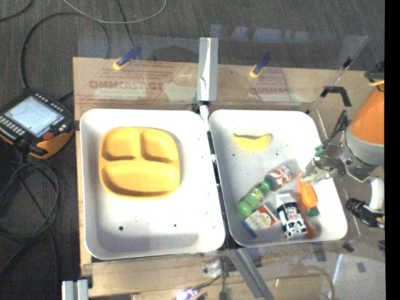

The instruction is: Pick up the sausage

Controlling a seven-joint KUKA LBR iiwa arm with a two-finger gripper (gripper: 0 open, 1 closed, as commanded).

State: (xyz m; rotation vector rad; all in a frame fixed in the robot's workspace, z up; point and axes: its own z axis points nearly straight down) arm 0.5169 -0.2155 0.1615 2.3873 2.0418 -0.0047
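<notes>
Sausage, likely the orange piece, sits just at 7 o'clock from your gripper, long axis 11-to-5; jaws' opening: cannot tell.

I have one camera, fixed high above the bench, looking down at a slant and far enough back to take in both bins. The claw sits at frame right, over the right bin's edge; the left bin lies well left of it.
</notes>
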